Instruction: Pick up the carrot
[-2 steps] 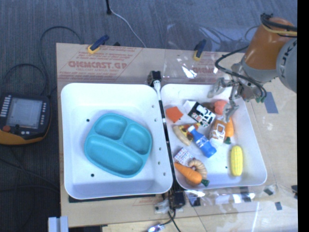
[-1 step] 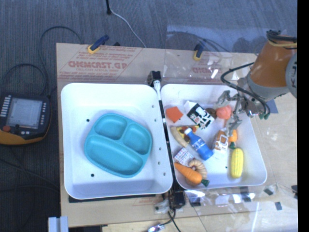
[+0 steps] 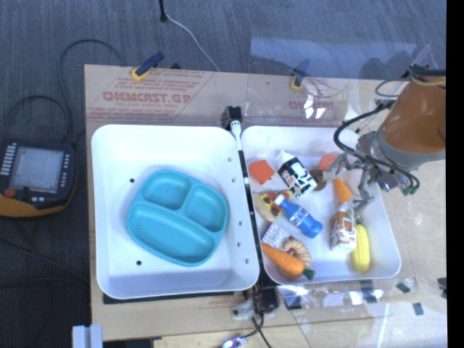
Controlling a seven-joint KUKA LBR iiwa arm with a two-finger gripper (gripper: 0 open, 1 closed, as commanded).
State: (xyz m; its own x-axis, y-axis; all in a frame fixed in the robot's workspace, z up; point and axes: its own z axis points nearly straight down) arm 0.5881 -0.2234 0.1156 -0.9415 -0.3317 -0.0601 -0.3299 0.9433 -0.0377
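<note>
The carrot, orange with a green stem end, lies near the front wall of the right bin, below a tan ring-shaped piece. My gripper hangs over the right bin's upper right part, beside a small orange piece. It is well back and to the right of the carrot. The grey arm with its orange band comes in from the right. Cables around the wrist hide how the gripper stands.
The right bin also holds a blue bottle, a black-and-white carton, an orange wedge, a yellow corn cob and a brown packet. A blue divided plate lies in the left bin. A teach pendant rests off the bench at the left.
</note>
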